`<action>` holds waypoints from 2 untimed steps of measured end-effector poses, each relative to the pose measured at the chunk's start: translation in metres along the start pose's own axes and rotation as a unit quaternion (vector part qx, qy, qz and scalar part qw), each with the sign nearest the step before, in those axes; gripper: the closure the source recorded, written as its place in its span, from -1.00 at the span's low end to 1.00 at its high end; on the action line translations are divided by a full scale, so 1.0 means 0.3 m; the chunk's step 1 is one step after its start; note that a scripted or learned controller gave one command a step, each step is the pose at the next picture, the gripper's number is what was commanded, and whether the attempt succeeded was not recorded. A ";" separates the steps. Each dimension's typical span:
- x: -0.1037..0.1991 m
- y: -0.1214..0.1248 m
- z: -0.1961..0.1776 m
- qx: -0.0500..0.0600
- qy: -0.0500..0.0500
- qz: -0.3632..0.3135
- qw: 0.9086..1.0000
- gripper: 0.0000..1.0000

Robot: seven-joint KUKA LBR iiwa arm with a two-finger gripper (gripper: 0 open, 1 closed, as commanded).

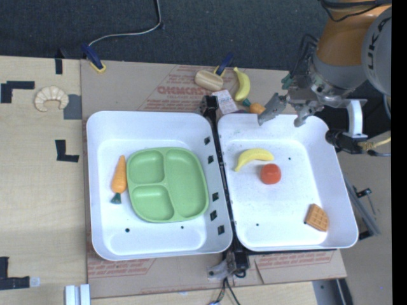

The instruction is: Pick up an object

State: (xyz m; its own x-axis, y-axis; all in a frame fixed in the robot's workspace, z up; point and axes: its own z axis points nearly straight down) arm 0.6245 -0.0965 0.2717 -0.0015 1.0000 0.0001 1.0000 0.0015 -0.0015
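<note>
The grey two-finger gripper (284,114) hangs at the upper right of the frame, over the far rim of the right-hand shallow white bin (337,189); we see its fingers spread apart with nothing between them. The curved yellow plastic banana (253,157) lies nearest (the small red ball (271,173) just beyond it), below and slightly left of the gripper, its long axis running roughly left to right.

- One fixed camera sits above the worktop (38,189), looking down at a slant.
- It stands far enough back to take in both white bins (102,234) side by side.
- The arm (350,37) enters from the right.
</note>
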 end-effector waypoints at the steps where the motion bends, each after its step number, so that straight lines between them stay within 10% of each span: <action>1: -0.108 -0.181 0.339 0.001 0.000 0.001 1.000 -1.00; 2: -0.093 -0.108 0.617 -0.002 0.000 0.000 1.000 -1.00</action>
State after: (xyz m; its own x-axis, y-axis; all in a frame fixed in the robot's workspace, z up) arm 0.5918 -0.1245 0.0866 -0.0015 1.0000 -0.0005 1.0000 0.0015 0.0031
